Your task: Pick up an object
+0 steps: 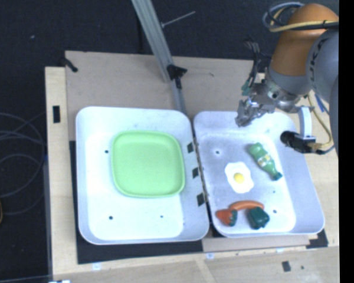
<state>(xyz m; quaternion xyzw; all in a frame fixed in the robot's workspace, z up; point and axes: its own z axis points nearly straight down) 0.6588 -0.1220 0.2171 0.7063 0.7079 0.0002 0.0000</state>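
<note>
We see two bins side by side on the bench (59, 175), the left bin (91, 158) filling the middle-left of the frame and the right bin (301, 211) the lower right. A plate (147, 164) lies flat in the left bin, near its centre. In the right bin, a bottle (264, 160) lies on its side toward the upper right, with a fried egg (239, 178) just to its lower left. Below the egg, near the bin's lower edge, a sausage (245, 206) lies crosswise, with a small chunk (226, 217) at its left end and a second chunk (258, 217) under its right end. The gripper (245, 115) sits above the right bin's upper edge, in the upper right of the frame.
</note>
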